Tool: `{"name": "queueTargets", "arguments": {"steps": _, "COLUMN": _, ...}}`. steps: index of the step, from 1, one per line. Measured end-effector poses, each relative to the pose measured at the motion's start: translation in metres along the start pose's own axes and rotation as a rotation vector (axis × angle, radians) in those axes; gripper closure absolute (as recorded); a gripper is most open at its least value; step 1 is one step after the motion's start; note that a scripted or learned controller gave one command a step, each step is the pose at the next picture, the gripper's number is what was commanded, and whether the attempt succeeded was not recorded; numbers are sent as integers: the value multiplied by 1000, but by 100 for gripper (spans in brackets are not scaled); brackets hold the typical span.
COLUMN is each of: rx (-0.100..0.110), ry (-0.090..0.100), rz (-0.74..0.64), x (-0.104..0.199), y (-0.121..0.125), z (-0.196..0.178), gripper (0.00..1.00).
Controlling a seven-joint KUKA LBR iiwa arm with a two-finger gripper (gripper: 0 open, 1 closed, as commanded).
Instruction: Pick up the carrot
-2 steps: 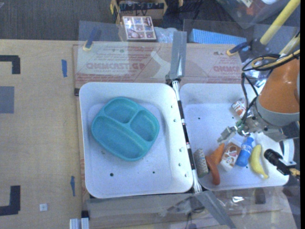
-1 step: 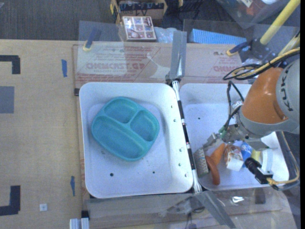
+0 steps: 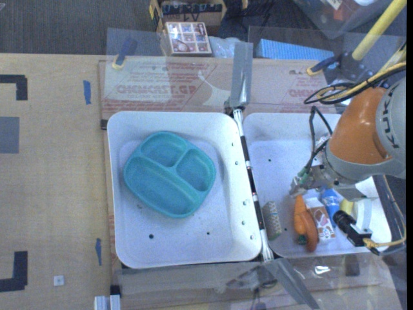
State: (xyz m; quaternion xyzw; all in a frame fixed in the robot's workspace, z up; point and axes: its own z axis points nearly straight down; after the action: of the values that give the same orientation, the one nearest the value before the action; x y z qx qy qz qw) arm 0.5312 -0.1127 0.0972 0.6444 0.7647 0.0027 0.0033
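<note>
The arm hangs over the right bin (image 3: 258,141), its gripper (image 3: 304,183) poised just above the carrot (image 3: 302,223), apparently lined up for a grab; whether it is wide or closed cannot be told. The carrot lies near the front edge among small packets.

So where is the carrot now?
The carrot lies in the right bin, near its front edge, just below the gripper and beside a small packet.
</note>
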Motion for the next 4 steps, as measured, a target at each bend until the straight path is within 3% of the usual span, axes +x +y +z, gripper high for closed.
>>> {"name": "queueTargets", "arguments": {"steps": 1, "rx": 7, "ry": 2, "rz": -221, "x": 6, "y": 22, "z": -107, "gripper": 100}}
{"name": "queueTargets", "arguments": {"steps": 2, "rx": 7, "ry": 2, "rz": -220, "x": 6, "y": 22, "z": -107, "gripper": 0}}
{"name": "queueTargets", "arguments": {"steps": 3, "rx": 11, "ry": 3, "rz": 5, "x": 10, "y": 10, "z": -25, "gripper": 0}}
{"name": "queueTargets", "arguments": {"steps": 4, "rx": 0, "ry": 0, "rz": 45, "x": 16, "y": -47, "z": 10, "gripper": 0}}
